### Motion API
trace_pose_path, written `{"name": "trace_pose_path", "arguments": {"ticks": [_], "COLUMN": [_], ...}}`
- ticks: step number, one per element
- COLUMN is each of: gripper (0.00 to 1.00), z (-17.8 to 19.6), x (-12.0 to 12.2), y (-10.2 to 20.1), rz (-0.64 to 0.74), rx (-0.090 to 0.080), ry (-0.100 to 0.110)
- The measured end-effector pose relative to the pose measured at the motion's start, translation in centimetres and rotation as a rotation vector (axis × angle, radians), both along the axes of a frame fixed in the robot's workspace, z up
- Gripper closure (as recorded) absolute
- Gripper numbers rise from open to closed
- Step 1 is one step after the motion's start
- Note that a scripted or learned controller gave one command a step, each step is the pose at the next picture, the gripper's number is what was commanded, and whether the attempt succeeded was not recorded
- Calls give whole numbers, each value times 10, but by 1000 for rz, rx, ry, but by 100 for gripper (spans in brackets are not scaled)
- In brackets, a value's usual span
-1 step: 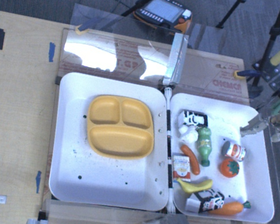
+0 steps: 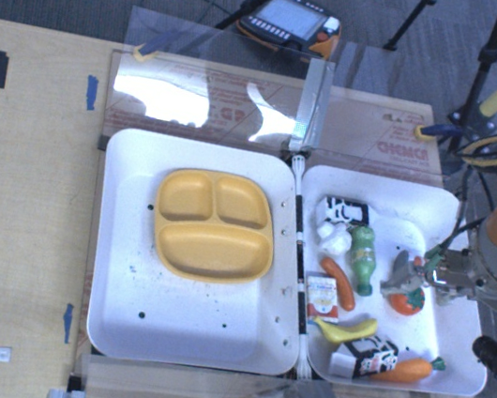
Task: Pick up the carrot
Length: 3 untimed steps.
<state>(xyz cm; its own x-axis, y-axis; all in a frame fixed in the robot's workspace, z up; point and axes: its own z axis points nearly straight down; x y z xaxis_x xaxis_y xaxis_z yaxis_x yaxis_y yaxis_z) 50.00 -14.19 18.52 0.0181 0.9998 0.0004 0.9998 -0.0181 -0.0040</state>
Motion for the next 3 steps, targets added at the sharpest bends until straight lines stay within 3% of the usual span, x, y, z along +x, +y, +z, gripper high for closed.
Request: {"name": "trace_pose_path", "arguments": {"ticks": [1, 2, 3], "gripper": [0, 100, 100], "z": [-90, -85, 85], "x": [-10, -10, -19], "y": [38, 38, 28], "rz": [-57, -59, -285], "rx": [-4, -4, -3], "ry": [-11, -6, 0]}}
